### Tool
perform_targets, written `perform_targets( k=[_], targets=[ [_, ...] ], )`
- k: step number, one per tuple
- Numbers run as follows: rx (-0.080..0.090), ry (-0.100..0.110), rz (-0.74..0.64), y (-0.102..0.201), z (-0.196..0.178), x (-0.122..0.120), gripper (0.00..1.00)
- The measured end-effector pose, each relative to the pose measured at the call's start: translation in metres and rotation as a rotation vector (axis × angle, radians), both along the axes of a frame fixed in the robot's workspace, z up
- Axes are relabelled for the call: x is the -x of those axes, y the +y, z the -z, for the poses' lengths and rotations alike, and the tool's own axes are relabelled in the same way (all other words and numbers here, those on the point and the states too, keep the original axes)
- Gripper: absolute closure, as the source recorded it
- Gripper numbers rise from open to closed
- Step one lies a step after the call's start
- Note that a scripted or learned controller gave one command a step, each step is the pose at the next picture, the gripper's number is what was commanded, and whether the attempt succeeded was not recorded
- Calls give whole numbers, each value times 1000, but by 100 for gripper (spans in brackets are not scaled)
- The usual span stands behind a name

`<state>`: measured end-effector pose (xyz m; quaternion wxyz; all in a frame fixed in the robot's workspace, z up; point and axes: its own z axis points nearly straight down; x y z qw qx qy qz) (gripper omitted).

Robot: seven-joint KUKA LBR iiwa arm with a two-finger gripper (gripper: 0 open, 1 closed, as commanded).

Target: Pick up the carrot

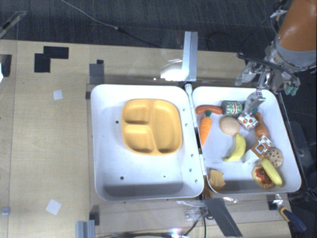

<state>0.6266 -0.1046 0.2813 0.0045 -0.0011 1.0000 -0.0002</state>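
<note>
- Locate the carrot (pixel 205 128) in the right bin (pixel 292 148), at about 9 o'clock from that bin's centre. It lies along the bin's left wall, green top toward 12 o'clock and tip toward 6 o'clock.
- Locate the pincer (pixel 255 100) near the right bin's 12 o'clock rim, hanging over the green can (pixel 232 106) and the small red-and-white carton (pixel 246 120). You cannot tell from this view whether its fingers stand apart or together; nothing shows clamped between them.
- Judge the task as not yet done: the carrot rests on the bin floor, well apart from the pincer. The approach, the closing and the lift all remain.
- Note the neighbours. A sausage (pixel 208 109) lies just beside the carrot's green top at 12 o'clock. A round potato (pixel 229 125) sits near at 3 o'clock. A banana (pixel 237 148) lies toward 4 o'clock.
- Note the edges. The dividing wall between the bins runs just beside the carrot at 9 o'clock, so a finger has little room on that side.
- Expect the most open floor at 5 to 6 o'clock of the carrot, between its tip and the cracker (pixel 216 178).
- Disregard the left bin (pixel 106 148), which holds the yellow divided plate (pixel 151 126).
</note>
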Motion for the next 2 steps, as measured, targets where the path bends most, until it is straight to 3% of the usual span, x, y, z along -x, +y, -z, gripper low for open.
perform_targets(
  k=[1, 2],
  targets=[
    [-2, 8, 111, 20, 119, 52, 0],
    [-1, 5, 126, 22, 187, 88, 0]
  ],
)
